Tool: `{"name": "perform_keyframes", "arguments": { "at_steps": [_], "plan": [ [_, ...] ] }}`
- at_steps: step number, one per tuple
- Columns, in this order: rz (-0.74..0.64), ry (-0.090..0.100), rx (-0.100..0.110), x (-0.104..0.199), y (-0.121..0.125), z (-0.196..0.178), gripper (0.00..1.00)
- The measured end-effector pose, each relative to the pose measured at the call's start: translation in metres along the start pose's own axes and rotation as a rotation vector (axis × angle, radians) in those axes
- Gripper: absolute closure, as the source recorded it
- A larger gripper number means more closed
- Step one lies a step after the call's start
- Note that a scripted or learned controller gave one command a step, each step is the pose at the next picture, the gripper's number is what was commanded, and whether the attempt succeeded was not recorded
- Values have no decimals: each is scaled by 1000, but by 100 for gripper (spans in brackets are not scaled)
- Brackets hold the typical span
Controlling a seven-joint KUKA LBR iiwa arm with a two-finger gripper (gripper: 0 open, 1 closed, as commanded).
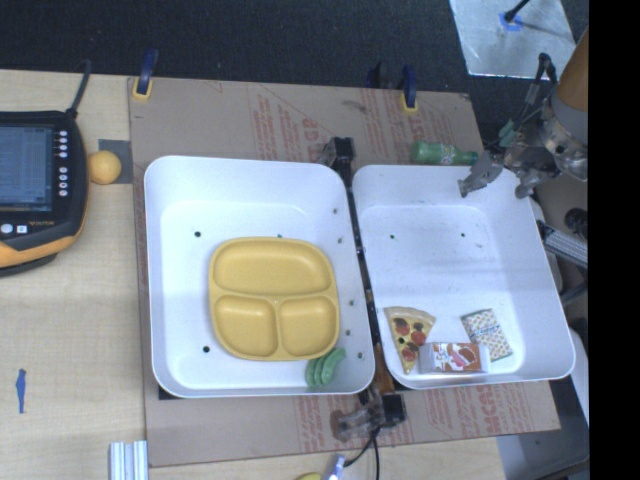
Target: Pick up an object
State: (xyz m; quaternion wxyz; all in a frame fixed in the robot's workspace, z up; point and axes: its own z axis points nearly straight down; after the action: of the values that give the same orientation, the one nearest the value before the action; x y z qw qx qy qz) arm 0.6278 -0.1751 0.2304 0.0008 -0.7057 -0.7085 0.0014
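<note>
Yellow tray [272, 296] in left bin [170, 268], gripper [497, 181] above right bin [545, 268]

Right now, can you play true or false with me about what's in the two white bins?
1. The yellow tray lies in the left bin. True.
2. The pizza slice sits on the yellow tray. False: it lies in the right bin, near its front edge.
3. A green thing rests by the tray's front right corner. True.
4. The gripper is holding the small packet. False: the gripper hangs over the right bin's far right corner, jaws apart with nothing between them, and the packet lies at the front beside the pizza slice.
5. A patterned square lies in the left bin. False: it is in the right bin.
</note>
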Motion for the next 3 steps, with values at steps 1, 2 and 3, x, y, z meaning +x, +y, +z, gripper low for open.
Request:
{"name": "perform_keyframes", "arguments": {
  "at_steps": [1,2,3],
  "plan": [
    [-1,0,3,42,-27,98,0],
    [-3,-1,2,40,-26,87,100],
    [-1,2,-1,126,-1,38,100]
  ]
}}
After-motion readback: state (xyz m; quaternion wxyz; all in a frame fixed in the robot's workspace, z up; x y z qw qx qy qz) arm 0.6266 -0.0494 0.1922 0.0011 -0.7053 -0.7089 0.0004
